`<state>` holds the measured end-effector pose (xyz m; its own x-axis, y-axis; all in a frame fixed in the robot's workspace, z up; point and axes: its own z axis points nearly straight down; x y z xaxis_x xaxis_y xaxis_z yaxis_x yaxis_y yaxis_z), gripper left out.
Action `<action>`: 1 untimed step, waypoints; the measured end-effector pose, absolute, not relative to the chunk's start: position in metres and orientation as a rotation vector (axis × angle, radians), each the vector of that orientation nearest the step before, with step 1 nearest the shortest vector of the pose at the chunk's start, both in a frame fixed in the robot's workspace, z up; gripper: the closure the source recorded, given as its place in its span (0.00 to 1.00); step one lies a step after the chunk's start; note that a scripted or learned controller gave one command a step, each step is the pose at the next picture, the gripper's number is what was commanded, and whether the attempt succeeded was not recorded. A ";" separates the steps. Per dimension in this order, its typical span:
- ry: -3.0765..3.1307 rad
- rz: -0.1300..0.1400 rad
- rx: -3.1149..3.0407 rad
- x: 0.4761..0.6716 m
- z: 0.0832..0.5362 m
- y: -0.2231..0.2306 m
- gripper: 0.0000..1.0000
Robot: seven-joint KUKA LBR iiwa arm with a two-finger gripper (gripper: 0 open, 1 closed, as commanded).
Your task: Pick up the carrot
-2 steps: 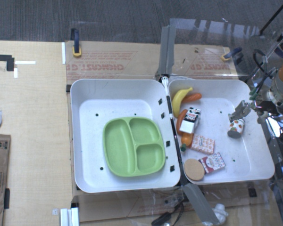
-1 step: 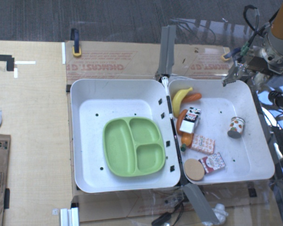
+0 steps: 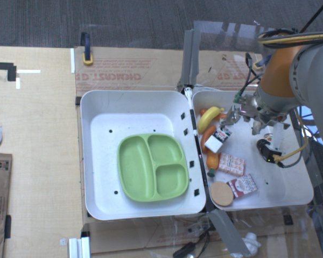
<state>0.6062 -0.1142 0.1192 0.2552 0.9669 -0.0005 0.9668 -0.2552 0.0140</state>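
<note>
At the near edge of the right bin (image 3: 290, 198) lies a round tan disc (image 3: 222, 193), and just beside it, toward the bin's middle, a small red and white packet (image 3: 242, 185). A pink and white packet (image 3: 232, 164) sits just behind those two.

Farther back along the right bin's left wall lies the carrot (image 3: 209, 138), orange and slanted, with one end pointing toward the banana (image 3: 208, 117) that lies yellow just behind it. A small white box with dark markings (image 3: 220, 135) rests against the carrot's right side, partly covering it. Another orange piece (image 3: 212, 158) sits just in front of the carrot, by the wall.

The arm (image 3: 290, 74) (grey, with its orange band) reaches in from the right over the back half of the right bin. The gripper (image 3: 238, 113) hangs above the bin floor, just to the right of the banana and behind and to the right of the carrot, near it but apart from it. Whether its fingers are spread or closed cannot be told from this angle; nothing is seen held. A black cable loop (image 3: 269, 152) dangles under the wrist.

The left bin (image 3: 97, 144) holds a green divided plate (image 3: 153, 166), lying flat in its middle.
</note>
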 end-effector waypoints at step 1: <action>2.021 -0.002 2.404 0.583 0.135 -0.185 0.00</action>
